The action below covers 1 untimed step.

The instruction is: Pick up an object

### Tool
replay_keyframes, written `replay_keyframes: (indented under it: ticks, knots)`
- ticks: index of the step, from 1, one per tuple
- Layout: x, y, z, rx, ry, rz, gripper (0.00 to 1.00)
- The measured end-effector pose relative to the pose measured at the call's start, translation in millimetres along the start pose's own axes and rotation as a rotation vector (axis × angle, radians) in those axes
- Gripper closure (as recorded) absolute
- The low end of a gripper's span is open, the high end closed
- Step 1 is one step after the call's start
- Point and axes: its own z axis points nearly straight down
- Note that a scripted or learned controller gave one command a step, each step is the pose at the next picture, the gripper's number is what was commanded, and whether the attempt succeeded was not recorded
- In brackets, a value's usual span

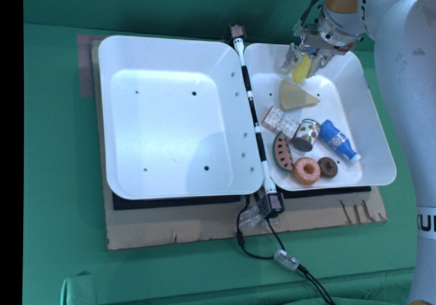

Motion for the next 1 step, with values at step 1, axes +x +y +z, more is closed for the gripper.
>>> replay_keyframes:
  ticks: [1]
  knots:
    - [-64.1,0.3,-140.5,-0.031,0.017,-0.005,1.00]
